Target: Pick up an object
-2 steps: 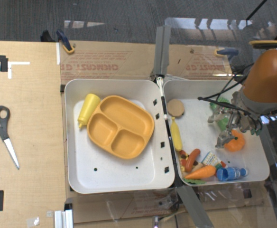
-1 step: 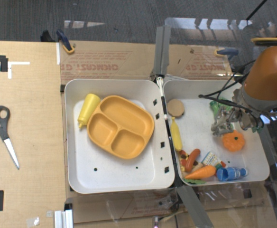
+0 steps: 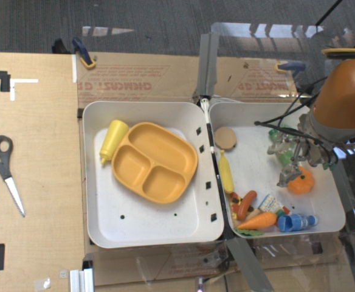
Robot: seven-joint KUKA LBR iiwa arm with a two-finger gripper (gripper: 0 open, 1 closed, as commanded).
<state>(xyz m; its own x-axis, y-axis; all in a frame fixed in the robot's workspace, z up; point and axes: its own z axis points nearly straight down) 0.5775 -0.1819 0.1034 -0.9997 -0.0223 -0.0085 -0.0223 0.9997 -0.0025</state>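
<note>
The orange ball-like fruit point(image 3: 300, 182) lies in the right bin point(image 3: 250, 123), towards its right side, directly under the gripper point(image 3: 294, 163). The metal jaws reach down to it; one finger tip sits just beside its left edge, but whether the jaws are open or closed on it cannot be told from this angle. A greenish item point(image 3: 282, 152) lies just beside the gripper, partly hidden by cables.

Along the bin's front edge: a blue bottle point(image 3: 295, 222) on its side, a carrot point(image 3: 258, 221) touching it on the left, a small pale packet point(image 3: 268, 203) above the carrot, and a red sausage-like piece point(image 3: 245, 204). A yellow banana-shaped item point(image 3: 225, 171) lies along the left wall, with a round tan disc point(image 3: 225, 139) near the back left corner.

The left bin point(image 3: 98, 218) holds a yellow compartment tray point(image 3: 152, 161), with a yellow bottle point(image 3: 113, 140) touching its left rim.

Scissors point(image 3: 5, 169) rest on the tabletop point(image 3: 31, 126), well apart to the left.
</note>
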